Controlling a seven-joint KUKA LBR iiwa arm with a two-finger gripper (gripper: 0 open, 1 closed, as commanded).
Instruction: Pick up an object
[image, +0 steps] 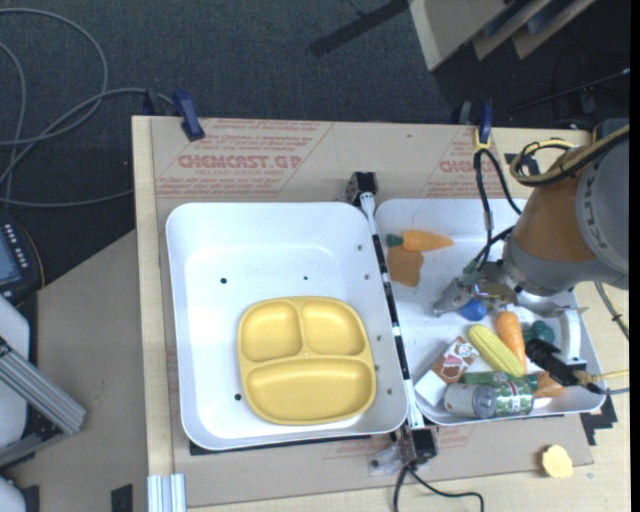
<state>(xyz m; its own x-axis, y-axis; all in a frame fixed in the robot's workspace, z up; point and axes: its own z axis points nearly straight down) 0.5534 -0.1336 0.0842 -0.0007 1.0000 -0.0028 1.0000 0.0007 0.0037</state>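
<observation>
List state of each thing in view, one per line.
Gripper: low over the right bin, nothing seen held.
Yellow plate: flat in left bin, compartments bare.
Can: on its side.
Corn: lying flat, beside carrot.
Right bin: holds the toys.

— From where is the scene viewed?
— The bench (300, 150) is seen from one fixed camera above, tilted down at a slant and set fairly far back.
— What is taken in?
— Both white bins are framed whole: the left bin (200, 260), the right bin (440, 215). The arm (570, 225) is seen entering from the right; dark floor is shown beyond the far edge.
</observation>
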